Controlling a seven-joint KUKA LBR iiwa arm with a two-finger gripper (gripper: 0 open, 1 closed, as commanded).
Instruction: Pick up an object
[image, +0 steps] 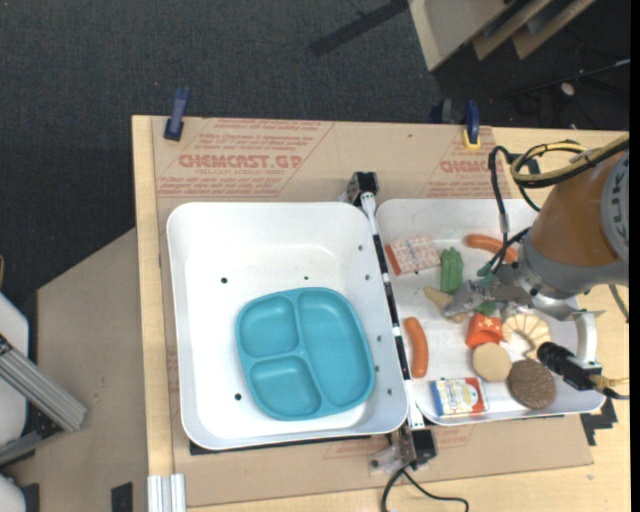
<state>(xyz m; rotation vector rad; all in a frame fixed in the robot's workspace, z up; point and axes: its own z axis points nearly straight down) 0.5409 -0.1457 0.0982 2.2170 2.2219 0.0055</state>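
The right bin (560, 408) holds several toy foods. Among them are a red sausage (415, 345), a green pickle (452, 268), an orange carrot (484, 241), a striped packet (411, 253) and a small red piece (483, 329). My gripper (462, 301) reaches in from the right and sits low over the middle of this bin. It is just below the pickle and above the red piece. A small tan bit (434, 295) shows at its tip. The arm's orange band (575, 215) covers part of the bin's right side.
A teal divided plate (303, 352) lies in the left bin (200, 240). Near the right bin's front edge are a small box (458, 396), a tan round biscuit (490, 362), a brown cookie (530, 384) and a scalloped cracker (523, 328). A black clip (362, 184) joins the bins at the back.
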